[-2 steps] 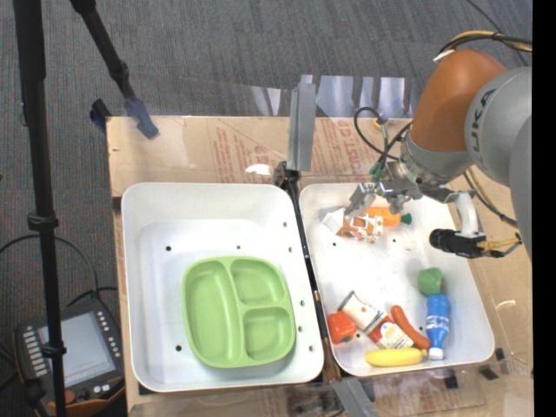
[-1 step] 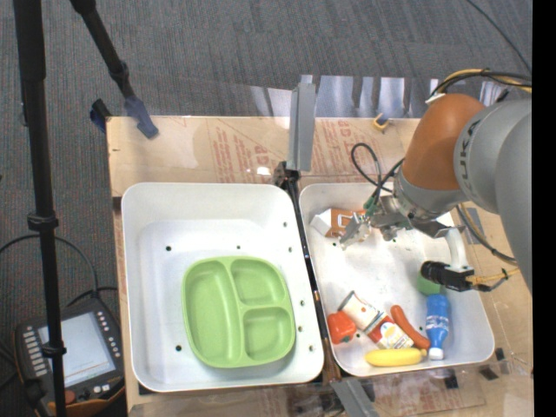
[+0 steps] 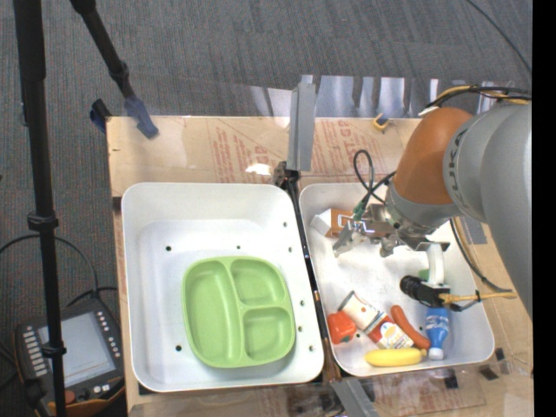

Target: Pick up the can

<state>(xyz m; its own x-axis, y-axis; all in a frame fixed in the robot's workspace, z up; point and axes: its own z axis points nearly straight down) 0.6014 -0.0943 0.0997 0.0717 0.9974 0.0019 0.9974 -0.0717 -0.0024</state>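
Note:
The can (image 3: 371, 314), white with a red and orange label, lies on its side near the front of the right bin (image 3: 382, 272). My gripper (image 3: 363, 244) hangs over the back half of that bin, well behind the can and apart from it. Its two fingers (image 3: 340, 242) are spread open, and only bare bin floor shows between them. The grey arm with its orange band comes in from the right above the bin.
A small brown and white carton (image 3: 322, 221) lies just left of the gripper. Around the can are a red pepper (image 3: 341, 327), a sausage (image 3: 408, 327), a banana (image 3: 391, 357) and a blue-capped bottle (image 3: 437, 334). The left bin (image 3: 156, 233) holds a green divided plate (image 3: 239, 309).

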